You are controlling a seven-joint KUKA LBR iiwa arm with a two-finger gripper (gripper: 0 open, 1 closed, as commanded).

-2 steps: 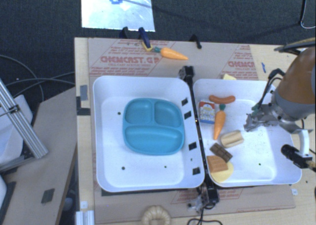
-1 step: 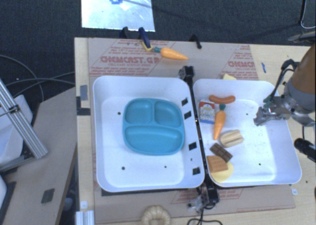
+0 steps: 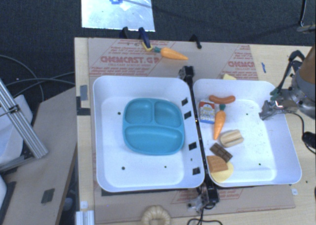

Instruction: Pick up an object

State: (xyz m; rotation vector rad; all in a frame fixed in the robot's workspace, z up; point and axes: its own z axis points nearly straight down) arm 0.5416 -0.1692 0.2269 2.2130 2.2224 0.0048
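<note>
We see the end effector (image 3: 270, 106) hovering over the right bin (image 3: 281, 169), near its right rim; we cannot tell how it is set, and nothing shows in it. Toward that bin's left side lie a sausage (image 3: 222, 99), carton (image 3: 206, 111), carrot (image 3: 218, 124), bun (image 3: 231, 138), chocolate (image 3: 220, 152) and cracker (image 3: 216, 164). Left of that bin, a blue plate (image 3: 153, 126) sits in the other bin (image 3: 106, 135)

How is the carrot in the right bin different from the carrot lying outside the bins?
The carrot in the right bin stands nearly vertical in the view, touching a small carton. The carrot outside the bins lies nearly horizontal on the cardboard, behind the left bin, and looks plumper. Both are orange toy carrots.
</note>
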